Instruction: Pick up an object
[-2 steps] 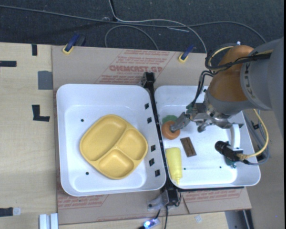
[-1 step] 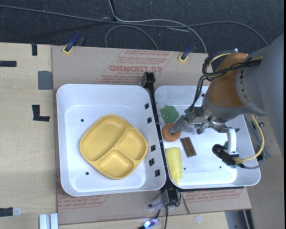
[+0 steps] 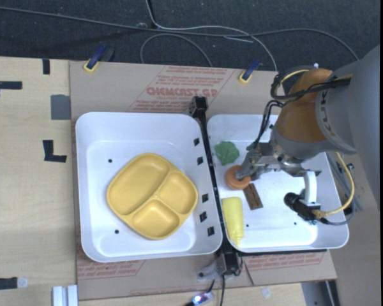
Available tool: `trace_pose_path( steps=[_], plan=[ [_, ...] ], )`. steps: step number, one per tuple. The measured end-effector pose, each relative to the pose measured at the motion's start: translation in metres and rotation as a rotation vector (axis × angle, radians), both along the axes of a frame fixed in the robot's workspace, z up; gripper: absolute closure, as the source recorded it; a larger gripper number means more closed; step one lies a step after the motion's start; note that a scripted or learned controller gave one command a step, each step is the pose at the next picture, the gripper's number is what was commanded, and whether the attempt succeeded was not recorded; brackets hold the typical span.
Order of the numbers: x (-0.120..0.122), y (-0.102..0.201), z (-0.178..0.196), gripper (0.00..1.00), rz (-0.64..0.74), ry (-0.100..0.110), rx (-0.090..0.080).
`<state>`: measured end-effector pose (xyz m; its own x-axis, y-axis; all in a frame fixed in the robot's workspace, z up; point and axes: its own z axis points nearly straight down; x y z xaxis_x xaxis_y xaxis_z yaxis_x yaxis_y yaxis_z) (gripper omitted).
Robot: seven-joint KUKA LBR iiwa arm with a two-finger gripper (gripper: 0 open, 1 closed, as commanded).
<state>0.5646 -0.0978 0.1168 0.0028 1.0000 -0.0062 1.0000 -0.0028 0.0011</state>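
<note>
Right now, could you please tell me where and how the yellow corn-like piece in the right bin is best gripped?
Probably across the middle of the yellow piece, coming straight down. It lies flat and elongated along the right bin's left wall, so the claw should close across its narrow width, leaving room for the wall-side finger.

hand (image 3: pixel 244 174) down over orange piece (image 3: pixel 235 180).

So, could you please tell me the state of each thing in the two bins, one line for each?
Yellow plastic divided plate: lying flat in the left white bin, right way up.
Green leafy toy: lying in the right white bin.
Orange round piece: lying flat, directly under the hand.
Brown flat bar: lying flat.
Yellow long block: lying along the right bin's left wall.
</note>
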Motion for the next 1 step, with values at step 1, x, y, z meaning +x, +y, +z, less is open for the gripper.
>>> trace_pose_path(
  steps=[1],
  plan=[
    [-0.0014, -0.0019, 0.0421, 1.00, 0.003, -0.001, 0.006]
  ],
)
